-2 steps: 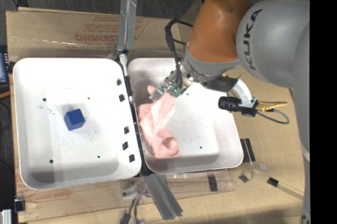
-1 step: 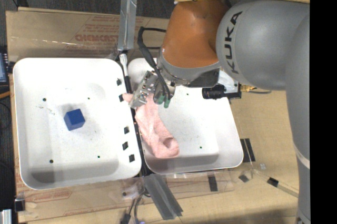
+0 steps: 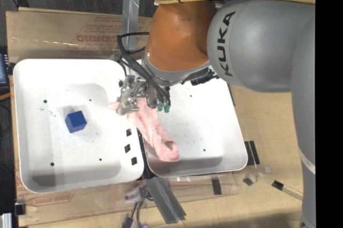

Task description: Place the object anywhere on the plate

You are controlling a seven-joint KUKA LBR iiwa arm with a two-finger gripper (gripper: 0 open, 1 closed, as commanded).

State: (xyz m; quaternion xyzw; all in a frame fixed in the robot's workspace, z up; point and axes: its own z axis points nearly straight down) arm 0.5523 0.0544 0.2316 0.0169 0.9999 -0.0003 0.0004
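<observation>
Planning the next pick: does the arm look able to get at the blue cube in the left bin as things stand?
Probably yes. The blue cube sits alone on the left bin's open floor, nothing over it. The gripper hangs near the bins' shared edge, above a pink cloth.

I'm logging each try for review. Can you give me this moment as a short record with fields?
arm: grey KUKA arm reaching in from the right
hand: hand above the seam between the bins
pink object: soft pink cloth-like object draped on the right white bin's left side, its upper end at the hand
blue object: small blue cube in the left white bin
</observation>
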